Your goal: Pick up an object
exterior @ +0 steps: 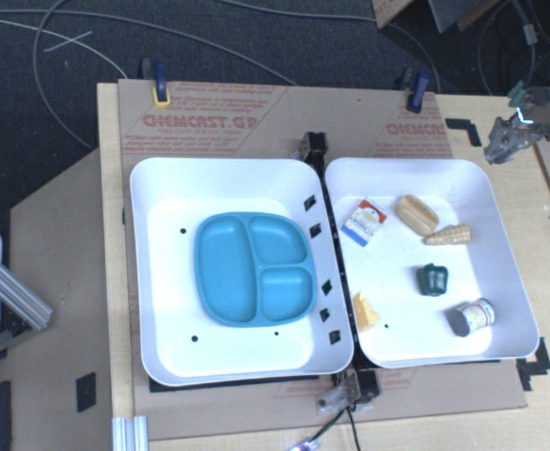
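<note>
Gripper (511, 137) hovers off the right white bin's (500, 216) far right corner, over the counter (227, 120); can't tell its state; right bin holds tan bread roll (416, 213), dark green pepper (432, 279), small jar (471, 317); left bin (152, 252) holds blue divided plastic tray (255, 268).

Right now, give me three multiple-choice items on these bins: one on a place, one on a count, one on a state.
1. Where does the blue plate lie?
A. left bin
B. right bin
C. on the bench outside the bins

2. How many compartments does the plate have?
A. two
B. three
C. five

3. How does the small jar rest?
A. upright
B. on its side
C. stacked on the green pepper

Answers: 1 A, it sits mid-floor in the left bin. 2 B, raised ridges split it into three. 3 B, it lies tipped over in the right bin, apart from the pepper.
</note>
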Motion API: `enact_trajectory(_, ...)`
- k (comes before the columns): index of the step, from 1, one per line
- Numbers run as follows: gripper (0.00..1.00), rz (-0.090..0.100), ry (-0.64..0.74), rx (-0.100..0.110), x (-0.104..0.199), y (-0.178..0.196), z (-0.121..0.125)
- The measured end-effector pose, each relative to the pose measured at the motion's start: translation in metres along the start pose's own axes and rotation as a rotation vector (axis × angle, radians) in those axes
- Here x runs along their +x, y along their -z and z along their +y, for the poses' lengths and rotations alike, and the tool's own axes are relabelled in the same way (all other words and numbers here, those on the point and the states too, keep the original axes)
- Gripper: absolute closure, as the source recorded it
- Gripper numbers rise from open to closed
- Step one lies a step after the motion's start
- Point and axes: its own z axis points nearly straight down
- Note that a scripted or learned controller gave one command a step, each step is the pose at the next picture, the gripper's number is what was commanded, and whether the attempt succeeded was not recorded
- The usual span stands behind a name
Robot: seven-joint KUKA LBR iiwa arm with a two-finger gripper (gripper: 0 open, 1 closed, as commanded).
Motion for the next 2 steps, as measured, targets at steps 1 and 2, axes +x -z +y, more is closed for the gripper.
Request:
enact_trajectory(1, 1.0, 0.004, 0.003, 0.007, 0.05, -0.004, -0.023)
enact_trajectory(2, 1.0, 0.004, 0.002, 0.008, 0.095, -0.02, -0.035)
